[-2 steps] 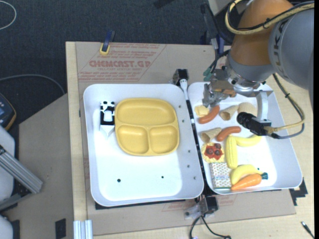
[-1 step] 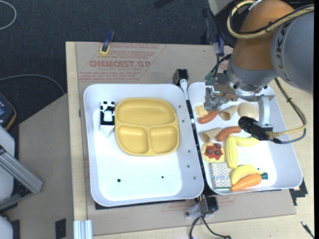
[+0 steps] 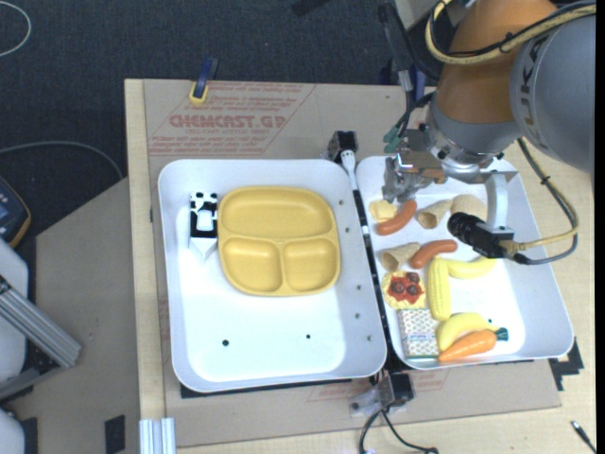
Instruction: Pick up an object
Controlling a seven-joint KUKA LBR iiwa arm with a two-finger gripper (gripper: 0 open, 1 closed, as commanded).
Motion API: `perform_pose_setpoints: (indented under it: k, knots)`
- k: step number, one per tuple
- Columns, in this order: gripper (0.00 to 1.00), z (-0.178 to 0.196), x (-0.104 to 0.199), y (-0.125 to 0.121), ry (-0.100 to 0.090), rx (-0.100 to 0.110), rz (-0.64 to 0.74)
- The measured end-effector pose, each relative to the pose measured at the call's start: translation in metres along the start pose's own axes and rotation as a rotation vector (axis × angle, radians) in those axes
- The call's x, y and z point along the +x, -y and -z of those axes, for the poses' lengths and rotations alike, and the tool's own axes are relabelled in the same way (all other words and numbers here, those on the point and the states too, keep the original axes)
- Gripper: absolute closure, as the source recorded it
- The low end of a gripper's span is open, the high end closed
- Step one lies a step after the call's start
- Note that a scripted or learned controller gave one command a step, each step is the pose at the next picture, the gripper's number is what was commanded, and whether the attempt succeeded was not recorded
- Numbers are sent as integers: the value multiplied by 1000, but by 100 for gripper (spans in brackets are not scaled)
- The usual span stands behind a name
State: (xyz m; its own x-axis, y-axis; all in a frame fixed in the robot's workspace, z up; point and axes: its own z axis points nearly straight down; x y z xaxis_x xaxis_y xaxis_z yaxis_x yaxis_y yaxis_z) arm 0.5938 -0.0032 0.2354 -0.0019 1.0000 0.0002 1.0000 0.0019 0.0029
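Dark carpet is surrounding your tabletop (image 3: 236, 121), where the left bin (image 3: 189, 348) is carrying a yellow divided plate (image 3: 279, 239) while your gripper (image 3: 402, 185) is hovering over the right bin (image 3: 539, 320) just above a sausage (image 3: 395, 218), near the corn (image 3: 440, 287), jaws impossible to read.

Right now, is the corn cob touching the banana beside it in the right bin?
Touching. The camera view shows the corn cob lying upright against the banana's left end, with no white bin floor between them.
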Motion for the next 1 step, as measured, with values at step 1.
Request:
perform_pose_setpoints:
  k: [1]
  knots:
    - [100, -7, 7, -4, 1, 2, -1]
